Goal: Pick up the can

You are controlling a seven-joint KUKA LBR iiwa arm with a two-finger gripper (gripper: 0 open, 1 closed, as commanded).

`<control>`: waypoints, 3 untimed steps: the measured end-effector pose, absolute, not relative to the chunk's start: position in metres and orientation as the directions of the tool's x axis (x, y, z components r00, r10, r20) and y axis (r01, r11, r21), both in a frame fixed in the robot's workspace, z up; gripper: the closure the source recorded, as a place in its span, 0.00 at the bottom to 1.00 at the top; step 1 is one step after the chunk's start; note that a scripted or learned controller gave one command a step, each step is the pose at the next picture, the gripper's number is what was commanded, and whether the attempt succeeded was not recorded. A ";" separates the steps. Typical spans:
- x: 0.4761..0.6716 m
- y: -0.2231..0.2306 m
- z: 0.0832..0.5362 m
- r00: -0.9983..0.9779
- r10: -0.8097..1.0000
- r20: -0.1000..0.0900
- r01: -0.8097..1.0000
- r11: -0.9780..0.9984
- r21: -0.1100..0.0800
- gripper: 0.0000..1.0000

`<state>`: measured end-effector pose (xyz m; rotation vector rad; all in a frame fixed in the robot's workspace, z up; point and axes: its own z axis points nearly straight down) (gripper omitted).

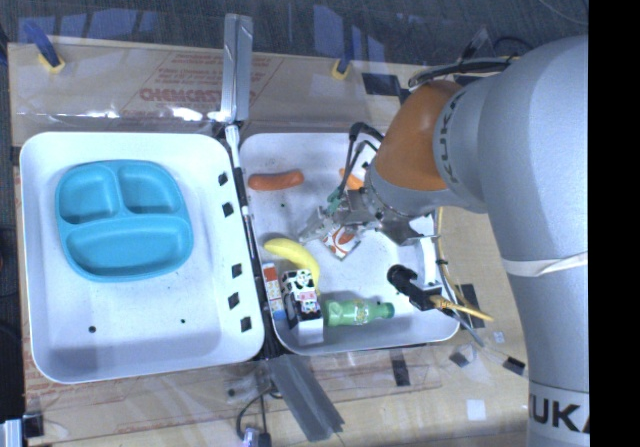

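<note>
**A:** Grey arm (530, 135) sits closest to the lens, reaching in from the right, with its orange band (415, 140) over the right bin (300, 150). Where is the can?

**B:** The can (338, 238), crumpled silver with red, lies near the middle of the right bin, directly beneath the gripper (345, 213). I cannot tell whether the gripper is apart or closed, because the wrist covers it.

**A:** What crowds it?

**B:** A banana (292, 255) lies just beside it, toward the left bin. Against the near wall are a cow-patterned carton (300, 290) and a green bottle (357, 312) on its side. A sausage (275, 179) lies well apart, toward the far wall.

**A:** Any open room?

**B:** There is bare floor between the sausage and the banana, and along the far wall. The left bin (130, 325) holds a blue divided plate (125, 217), with bare floor toward its near edge.
</note>
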<state>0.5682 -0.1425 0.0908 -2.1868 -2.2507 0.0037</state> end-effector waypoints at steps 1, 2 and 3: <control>0.568 -0.143 0.100 -0.033 0.999 0.000 0.999 0.033 -0.005 1.00; 0.580 -0.191 0.092 -0.059 0.998 0.001 0.998 0.059 -0.002 1.00; 0.599 -0.117 0.202 -0.024 1.000 0.001 1.000 0.024 -0.001 1.00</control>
